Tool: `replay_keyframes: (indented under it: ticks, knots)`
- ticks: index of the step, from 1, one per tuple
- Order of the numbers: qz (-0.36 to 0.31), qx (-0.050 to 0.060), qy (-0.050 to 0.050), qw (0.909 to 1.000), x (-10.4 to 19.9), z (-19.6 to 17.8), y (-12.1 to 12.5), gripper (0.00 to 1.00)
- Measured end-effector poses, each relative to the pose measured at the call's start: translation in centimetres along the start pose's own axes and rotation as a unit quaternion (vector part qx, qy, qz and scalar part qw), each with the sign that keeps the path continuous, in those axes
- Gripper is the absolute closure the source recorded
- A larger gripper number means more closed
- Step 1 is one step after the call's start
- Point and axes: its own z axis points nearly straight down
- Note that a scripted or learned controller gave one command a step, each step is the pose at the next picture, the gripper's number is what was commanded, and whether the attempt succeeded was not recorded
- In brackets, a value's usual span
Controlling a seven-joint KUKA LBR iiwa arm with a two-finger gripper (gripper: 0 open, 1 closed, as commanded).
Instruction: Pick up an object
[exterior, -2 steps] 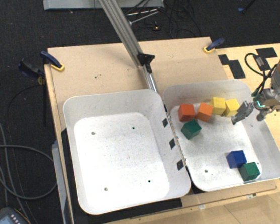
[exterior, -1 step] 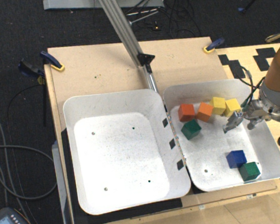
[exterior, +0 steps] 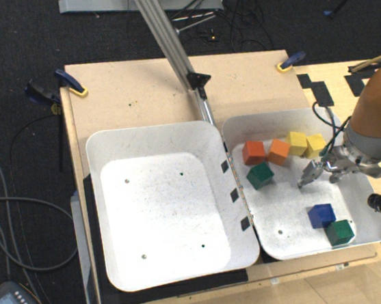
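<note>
The gripper (exterior: 315,171) hangs low over the right bin (exterior: 294,238), toward its 3 o'clock side, with the grey arm (exterior: 374,129) and its orange band reaching in from the right. Its two metal fingers (exterior: 308,175) point toward 8 o'clock and look spread a little, with only bare bin floor between them; nothing is held.

Just at 12 o'clock from the fingertips sit two yellow blocks (exterior: 305,143), side by side. Touching them toward 9 o'clock is an orange block (exterior: 279,150), then a red-orange block (exterior: 253,152), the four making a row along the bin's far side. A green block (exterior: 259,174) lies just below the red-orange one. At 6 o'clock from the gripper, well apart from it, rests a blue block (exterior: 321,215), and a second green block (exterior: 339,231) sits just beside that at the near rim.

The left bin (exterior: 108,151) lies alongside at 9 o'clock.
</note>
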Motion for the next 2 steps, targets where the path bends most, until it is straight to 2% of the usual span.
replay_keyframes:
  ticks: [1, 2]
  knots:
    - [0.0, -0.002, -0.001, 1.0, 0.0, -1.2, 0.1, 1.0]
    - [0.0, -0.004, -0.001, 1.0, -0.1, -7.3, -0.5, 1.0]
